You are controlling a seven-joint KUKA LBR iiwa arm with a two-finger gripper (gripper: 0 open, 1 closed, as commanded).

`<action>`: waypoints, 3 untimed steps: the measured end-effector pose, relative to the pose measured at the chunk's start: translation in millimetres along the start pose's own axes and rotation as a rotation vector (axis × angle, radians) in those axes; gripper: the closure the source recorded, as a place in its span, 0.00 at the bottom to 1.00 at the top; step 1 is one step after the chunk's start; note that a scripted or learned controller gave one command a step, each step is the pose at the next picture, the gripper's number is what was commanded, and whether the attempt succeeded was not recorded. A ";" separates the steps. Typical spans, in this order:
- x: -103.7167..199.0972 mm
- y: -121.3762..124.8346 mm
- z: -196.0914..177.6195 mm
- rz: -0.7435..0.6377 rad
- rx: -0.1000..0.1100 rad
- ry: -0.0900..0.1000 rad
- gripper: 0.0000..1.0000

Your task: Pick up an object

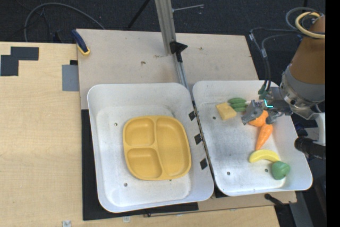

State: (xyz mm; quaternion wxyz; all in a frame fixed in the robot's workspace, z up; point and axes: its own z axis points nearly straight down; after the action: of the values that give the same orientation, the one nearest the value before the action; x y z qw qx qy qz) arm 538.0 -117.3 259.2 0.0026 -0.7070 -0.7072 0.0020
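the end effector [256, 113] sits low in the right bin [234, 178], touching the top of the carrot [263, 134], whose long axis runs down-left from it; its grip state cannot be told. right bin count: one carrot, one banana [264, 156], one yellow block [226, 111], two green pieces. left bin [106, 167]: one yellow plate [156, 146].

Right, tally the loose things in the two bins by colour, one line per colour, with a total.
Yellow: 3 – divided plate, block, banana
Green: 2 – long piece by the block, round piece by the banana
Orange: 2 – carrot, piece under the gripper
Total: 7
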 end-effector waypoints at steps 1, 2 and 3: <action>0.0 0.7 -1.2 0.000 -0.003 0.000 0.00; -0.4 1.4 63.2 0.000 0.002 0.001 0.00; -0.9 0.0 128.2 0.001 0.004 0.001 0.00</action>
State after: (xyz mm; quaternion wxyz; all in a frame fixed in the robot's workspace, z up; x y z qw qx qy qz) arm 537.1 -118.1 131.0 0.0044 -0.7072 -0.7070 0.0028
